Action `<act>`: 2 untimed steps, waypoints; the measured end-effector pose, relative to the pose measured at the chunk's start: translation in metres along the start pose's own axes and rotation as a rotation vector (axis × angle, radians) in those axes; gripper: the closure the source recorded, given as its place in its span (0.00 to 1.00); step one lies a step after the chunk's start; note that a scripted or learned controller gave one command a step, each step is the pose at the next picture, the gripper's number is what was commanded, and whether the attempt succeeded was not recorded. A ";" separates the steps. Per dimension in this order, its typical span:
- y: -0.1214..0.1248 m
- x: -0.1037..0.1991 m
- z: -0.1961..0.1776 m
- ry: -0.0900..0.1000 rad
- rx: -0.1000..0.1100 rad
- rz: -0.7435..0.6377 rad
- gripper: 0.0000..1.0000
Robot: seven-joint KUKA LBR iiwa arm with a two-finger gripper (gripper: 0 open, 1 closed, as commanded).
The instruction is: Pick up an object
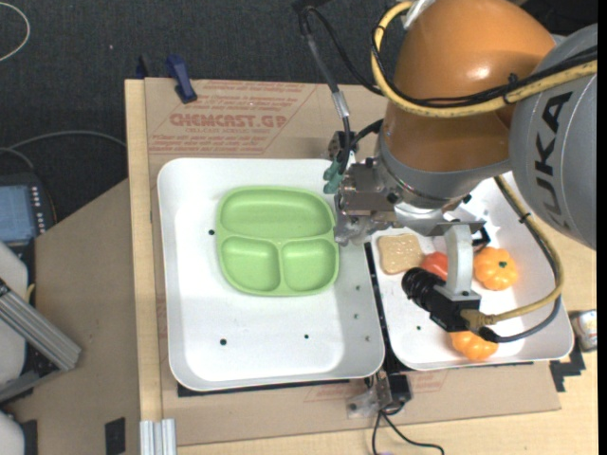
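Note:
A light green divided plate lies in the left white bin. In the right bin lie a tan square cracker, a small red piece, an orange pumpkin and another orange piece near the front rim. My gripper hangs low over the rims where the two bins meet, by the plate's right edge and just left of the cracker. The wrist hides its tip, and I see nothing held.
The big grey and orange arm covers the back half of the right bin. A cardboard sheet lies under the bins, with a blue clip at its back left corner. Cables run at the front edge.

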State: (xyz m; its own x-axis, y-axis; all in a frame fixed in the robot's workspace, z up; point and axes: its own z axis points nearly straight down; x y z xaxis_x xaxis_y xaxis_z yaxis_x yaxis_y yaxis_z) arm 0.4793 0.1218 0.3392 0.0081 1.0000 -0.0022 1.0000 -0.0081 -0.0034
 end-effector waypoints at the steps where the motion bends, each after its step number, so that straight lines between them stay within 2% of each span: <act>1: -0.001 -0.019 0.089 0.000 0.007 -0.004 1.00; 2: 0.001 0.032 -0.036 0.009 -0.018 -0.015 1.00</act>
State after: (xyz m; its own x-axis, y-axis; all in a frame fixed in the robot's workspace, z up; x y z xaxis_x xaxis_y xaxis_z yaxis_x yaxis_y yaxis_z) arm 0.4803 0.1538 0.3747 -0.0072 1.0000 0.0067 0.9999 0.0071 0.0141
